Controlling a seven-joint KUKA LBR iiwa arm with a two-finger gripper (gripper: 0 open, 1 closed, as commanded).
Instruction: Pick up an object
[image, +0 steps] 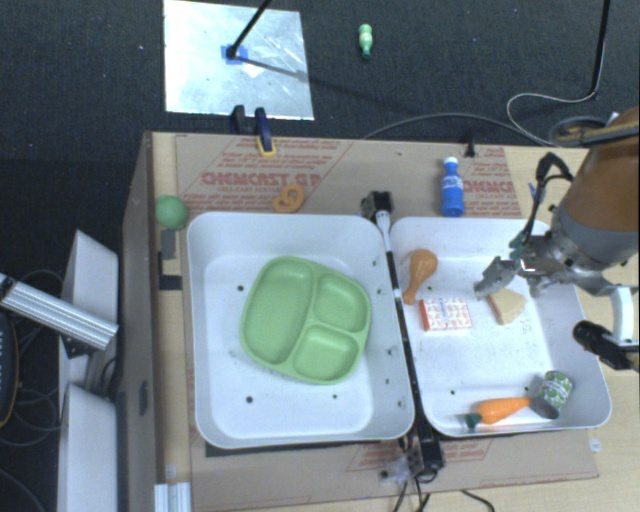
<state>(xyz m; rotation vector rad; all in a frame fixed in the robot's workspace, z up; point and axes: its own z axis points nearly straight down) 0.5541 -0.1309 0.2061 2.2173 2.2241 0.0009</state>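
Carrot (497, 409) is lying at the front edge of the right bin (575, 330), nearest the lens, tip pointing left, with a small tin can (551, 391) sitting just beside its fat end. Both are crowding the front-right corner, so not the easy pick.

Gripper (508, 272) is hanging over the right bin's upper middle, arm reaching in from the right. Fingers are looking spread a little, nothing between them. Not gripping anything.

Closest candidate is sitting right below it: a pale wedge (509, 306), looks like a cheese or bread slice toy. Judging it as light, stiff, probably hollow plastic with smooth faces, so it's likely slipping if pinched on the sloped sides. Best bet is closing across the two flat parallel faces, near the thick end, straight down.

Other options in the same bin:
- flat printed card or cracker box (445, 314), lying just left of the wedge. Too thin and flush to the floor, fingers are probably scraping over it.
- drumstick-shaped toy (418, 269) leaning against the divider wall on the left side. Round, tapering, likely rolling out of a pinch; wall is blocking one finger.

Left bin (215, 400) is holding a green divided tray (305, 319), wide and shallow, only graspable by its rim.

Blue bottle (452, 187) is standing outside the bins at the back; ignoring it.

Risk I'm seeing: wedge tipping or sliding sideways as the fingers close.
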